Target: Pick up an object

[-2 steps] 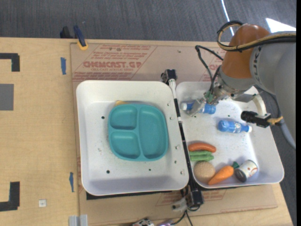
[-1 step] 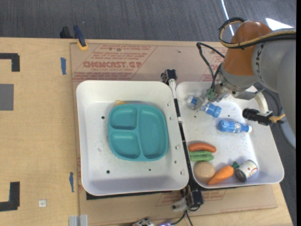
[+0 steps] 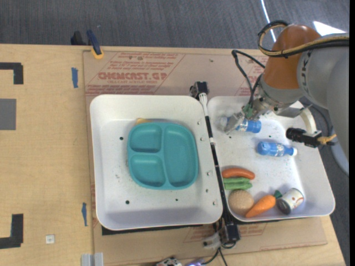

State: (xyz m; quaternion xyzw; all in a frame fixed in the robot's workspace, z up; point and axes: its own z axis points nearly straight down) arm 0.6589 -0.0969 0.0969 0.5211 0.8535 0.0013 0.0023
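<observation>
Blue bottle | right bin | touching pincer tips

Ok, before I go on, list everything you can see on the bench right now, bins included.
bins: 2, white, side by side on the bench
divided plate: 1, teal, middle of left bin
blue bottle: 1, blue with pale ends, lying in right bin centre
second bottle: 1, blue and clear, right bin's far end, at the gripper
orange pepper: 1, orange-red, right bin near side
green pod: 1, green, just below the pepper
round bun: 1, tan, right bin near corner
carrot: 1, orange, beside the bun
can: 1, silver and dark, right of carrot
gripper: 1, grey arm with orange band, over right bin's far end
</observation>
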